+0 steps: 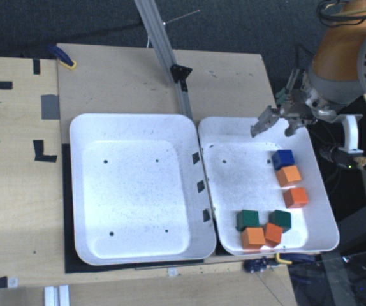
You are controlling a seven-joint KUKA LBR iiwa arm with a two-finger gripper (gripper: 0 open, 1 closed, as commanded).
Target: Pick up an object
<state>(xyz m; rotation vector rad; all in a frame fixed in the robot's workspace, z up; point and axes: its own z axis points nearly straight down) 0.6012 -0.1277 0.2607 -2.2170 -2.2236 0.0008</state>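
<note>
The arm [339, 50] comes in from the right and bends down over the top edge of the right bin [234, 171]. Its orange band sits high, above the wrist. The end effector [276, 127] hangs over the top right corner of the right bin. Its two fingers [260, 125] are spread apart, and nothing is between them. It touches none of the blocks.

All the blocks lie in the right bin. A blue block [283, 157] is nearest, just below the end effector, along the bin's right side. An orange block [289, 175] touches the blue block's lower edge. A second orange block [295, 197] lies a little lower, still by the bin's right side.

Four more blocks huddle at the bottom of the right bin. A green block [248, 218] and another green block [280, 219] sit side by side. An orange block [253, 237] and one more orange block [273, 234] sit just below them, close to the bin's bottom rim.

The left bin [81, 171] sits beside the right bin, edge to edge. Both rest on the wooden counter [17, 171]. A grey metal bar [161, 37] slants across the counter, ending above the gap between the bins. It does not block the way to the blocks.
</note>
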